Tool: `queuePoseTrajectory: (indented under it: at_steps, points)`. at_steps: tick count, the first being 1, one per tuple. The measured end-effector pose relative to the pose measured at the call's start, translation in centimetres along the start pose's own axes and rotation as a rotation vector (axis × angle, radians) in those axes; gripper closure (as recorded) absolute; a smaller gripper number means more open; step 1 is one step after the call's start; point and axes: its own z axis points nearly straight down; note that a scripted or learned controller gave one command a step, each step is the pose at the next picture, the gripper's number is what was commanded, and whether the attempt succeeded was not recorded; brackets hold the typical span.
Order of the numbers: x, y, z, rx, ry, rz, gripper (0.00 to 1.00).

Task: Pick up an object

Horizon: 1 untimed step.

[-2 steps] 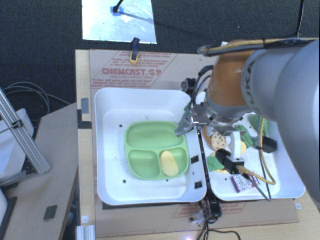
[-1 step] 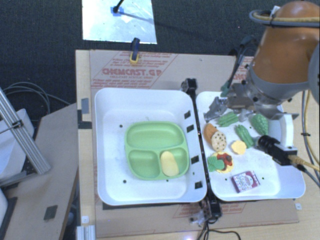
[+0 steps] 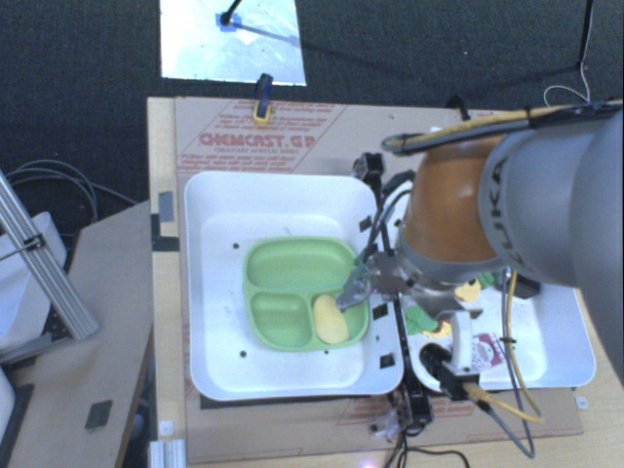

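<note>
End effector (image 3: 353, 294) poised over yellow object (image 3: 331, 321) in green tray (image 3: 292, 266); finger opening impossible to tell. Centre over object, then descend.

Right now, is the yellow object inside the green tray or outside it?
Inside. The yellow object lies in the lower right compartment of the green tray, within its rim, in the left bin.
</note>
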Motion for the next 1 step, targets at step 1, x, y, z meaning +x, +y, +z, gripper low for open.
queuePoseTrajectory:
  at_steps: [1]
  points:
    - [-7.90, 5.45, -2.71, -0.017, -0.005, 0.010, 0.00]
